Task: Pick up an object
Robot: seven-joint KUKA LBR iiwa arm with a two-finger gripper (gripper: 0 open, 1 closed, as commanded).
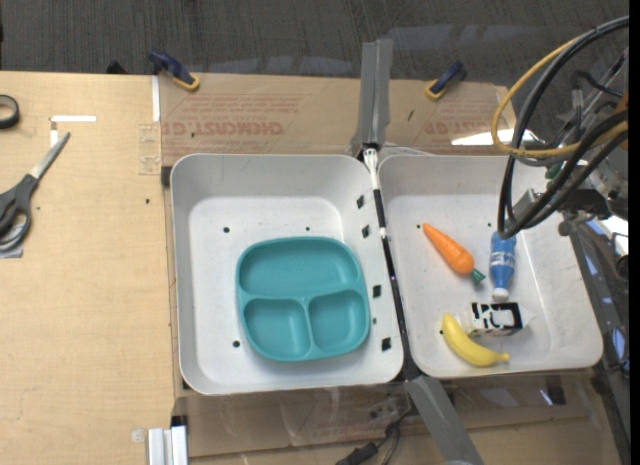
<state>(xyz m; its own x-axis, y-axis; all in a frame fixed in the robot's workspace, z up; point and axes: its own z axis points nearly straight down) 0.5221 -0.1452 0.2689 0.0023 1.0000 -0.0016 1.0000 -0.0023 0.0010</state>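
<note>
Bottle (502, 265) lies upright-long beside the carrot (449, 249), just under the arm's cables; the pincer's state I cannot tell.

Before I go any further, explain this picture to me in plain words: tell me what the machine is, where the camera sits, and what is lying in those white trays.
One camera, fixed above a bench, looks down at a slant. The machine is a robot arm that reaches in from the right; here you mostly see its cables and frame, and I cannot make out its fingers. The left bin holds a teal divided plate. The right bin holds the things to pick: an orange carrot, a small blue bottle, a yellow banana and a small black-and-white item I cannot identify. Scissors lie on the bench at left. Nothing appears lifted.
</note>
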